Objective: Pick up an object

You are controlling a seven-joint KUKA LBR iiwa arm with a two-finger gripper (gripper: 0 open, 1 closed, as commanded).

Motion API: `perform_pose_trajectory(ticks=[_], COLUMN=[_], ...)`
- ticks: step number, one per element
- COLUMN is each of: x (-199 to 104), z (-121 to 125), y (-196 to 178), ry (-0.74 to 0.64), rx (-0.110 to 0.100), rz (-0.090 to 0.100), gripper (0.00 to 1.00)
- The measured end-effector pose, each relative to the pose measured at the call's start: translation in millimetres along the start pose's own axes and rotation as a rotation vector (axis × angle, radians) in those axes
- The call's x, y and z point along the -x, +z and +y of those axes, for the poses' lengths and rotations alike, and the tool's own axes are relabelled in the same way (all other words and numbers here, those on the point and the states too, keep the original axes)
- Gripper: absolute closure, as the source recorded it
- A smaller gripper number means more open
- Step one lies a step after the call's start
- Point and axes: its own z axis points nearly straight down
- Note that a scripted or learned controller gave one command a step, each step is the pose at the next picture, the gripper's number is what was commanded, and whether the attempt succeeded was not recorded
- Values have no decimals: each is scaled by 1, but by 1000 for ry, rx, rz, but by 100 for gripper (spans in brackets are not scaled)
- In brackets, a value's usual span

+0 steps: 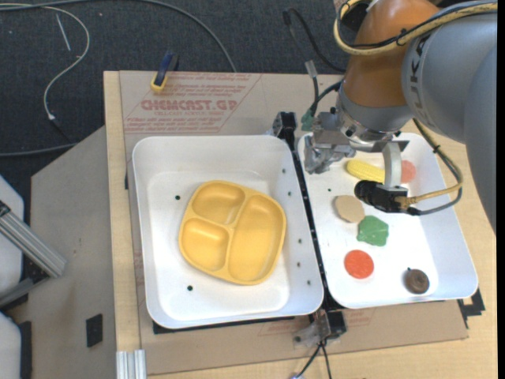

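Cardboard-topped bench (197, 101) with two white bins, left (158, 212) and right (450, 243), side by side.

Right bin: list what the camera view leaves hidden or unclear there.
- The hand, in the camera view: the wrist above it covers the fingers, so their state cannot be told.
- Yellow corn-like piece: partly hidden by the arm's hardware.
- Pink object: half hidden behind the dark cable part.
- Small brown round object: too small to identify.
- Right bin: its far right corner lies under the arm.
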Motion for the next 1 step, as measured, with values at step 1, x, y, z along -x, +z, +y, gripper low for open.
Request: perform_pose_trajectory(ticks=[1], x=[-53], z=[13], y=[-6], ry=[0], rx=[0], rz=[0], gripper=[100])
